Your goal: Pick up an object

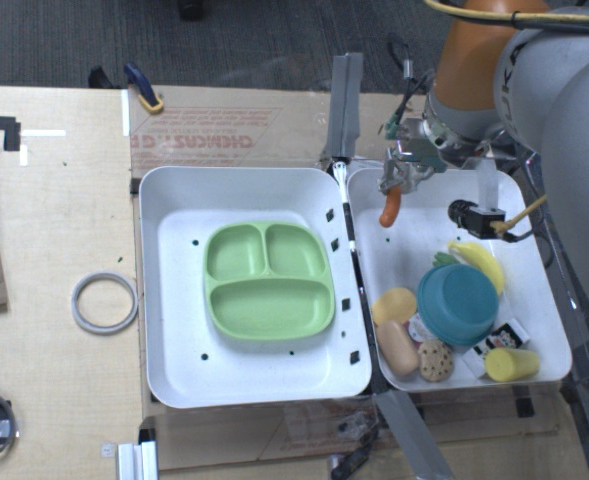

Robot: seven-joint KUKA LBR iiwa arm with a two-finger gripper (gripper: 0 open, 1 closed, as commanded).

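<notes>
Two white bins sit side by side on the bench, and the gripper [398, 176] hangs over the far-left corner of the right bin [544, 368] with a small orange carrot [390, 208] pinched between its closed-in fingers, the carrot dangling point-down and seemingly clear of the bin floor. That upright hang suggests it was taken by its top end and lifted straight, so the pick looks done or nearly so. Remaining things crowd the near half of that bin: a blue bowl [459, 303], a banana [482, 262] touching its far rim, a yellow cup [511, 365] at the near-right corner, and a cookie [435, 361] near the front edge. A green divided plate [269, 280] lies alone in the middle of the left bin [164, 368], likely a place to set things down.
</notes>
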